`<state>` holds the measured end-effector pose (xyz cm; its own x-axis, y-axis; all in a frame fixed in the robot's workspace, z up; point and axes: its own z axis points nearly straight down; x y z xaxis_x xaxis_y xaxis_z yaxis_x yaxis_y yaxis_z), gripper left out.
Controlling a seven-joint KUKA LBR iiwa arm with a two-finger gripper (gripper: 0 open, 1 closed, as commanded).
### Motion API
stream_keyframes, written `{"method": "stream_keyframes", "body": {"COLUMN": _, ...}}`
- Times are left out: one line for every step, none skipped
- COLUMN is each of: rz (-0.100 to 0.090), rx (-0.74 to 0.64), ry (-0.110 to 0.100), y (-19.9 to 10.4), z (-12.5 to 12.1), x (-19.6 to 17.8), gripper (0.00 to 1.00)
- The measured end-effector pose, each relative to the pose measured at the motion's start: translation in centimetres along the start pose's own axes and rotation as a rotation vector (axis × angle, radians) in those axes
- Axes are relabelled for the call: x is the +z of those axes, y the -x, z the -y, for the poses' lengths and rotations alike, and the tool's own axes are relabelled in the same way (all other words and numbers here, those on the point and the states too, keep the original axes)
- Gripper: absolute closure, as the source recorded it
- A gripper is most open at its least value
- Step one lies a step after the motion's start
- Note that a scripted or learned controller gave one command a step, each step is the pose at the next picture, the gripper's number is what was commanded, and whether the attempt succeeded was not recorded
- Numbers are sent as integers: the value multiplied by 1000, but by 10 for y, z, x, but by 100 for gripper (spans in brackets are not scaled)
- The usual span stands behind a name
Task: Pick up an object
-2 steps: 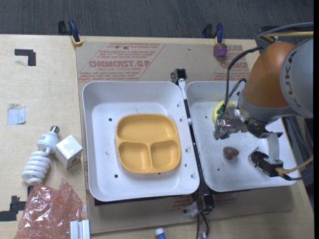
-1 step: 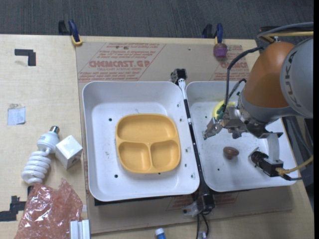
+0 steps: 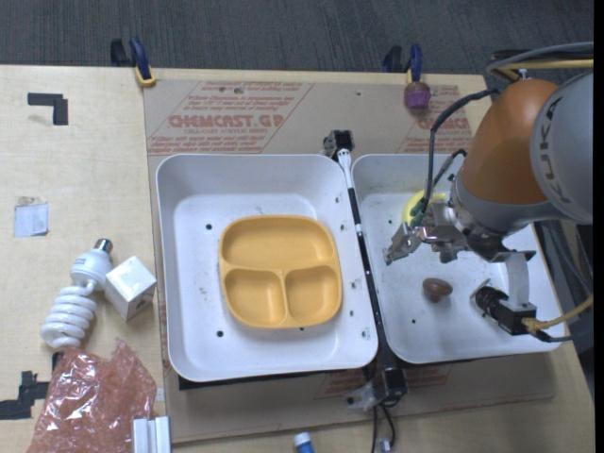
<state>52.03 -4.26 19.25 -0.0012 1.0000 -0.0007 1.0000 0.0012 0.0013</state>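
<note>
Camera view. The claw (image 3: 404, 245) hangs low over the right bin (image 3: 415, 338), its fingers slightly parted with nothing between them. A small brown object (image 3: 436, 290) lies on the bin floor just right of and nearer than the fingertips (apart from them). A yellow-green item (image 3: 413, 206) sits farther back. A good grasp would centre the fingers over the brown object before descending. The left bin (image 3: 189, 338) carries a yellow divided tray (image 3: 280, 270).

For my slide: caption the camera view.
KUKA arm's end effector hovers over right bin near a brown object; yellow tray fills left bin.
</note>
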Motion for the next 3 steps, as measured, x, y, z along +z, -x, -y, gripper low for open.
{"method": "stream_keyframes", "body": {"rz": 0, "rx": 3, "ry": -1, "y": 50, "z": 34, "x": 54, "gripper": 0}}
{"method": "stream_keyframes", "body": {"rz": -1, "rx": 3, "ry": -2, "y": 51, "z": 43, "x": 100, "gripper": 0}}
{"method": "stream_keyframes", "body": {"rz": 0, "rx": 5, "ry": 1, "y": 52, "z": 42, "x": 90, "gripper": 100}}
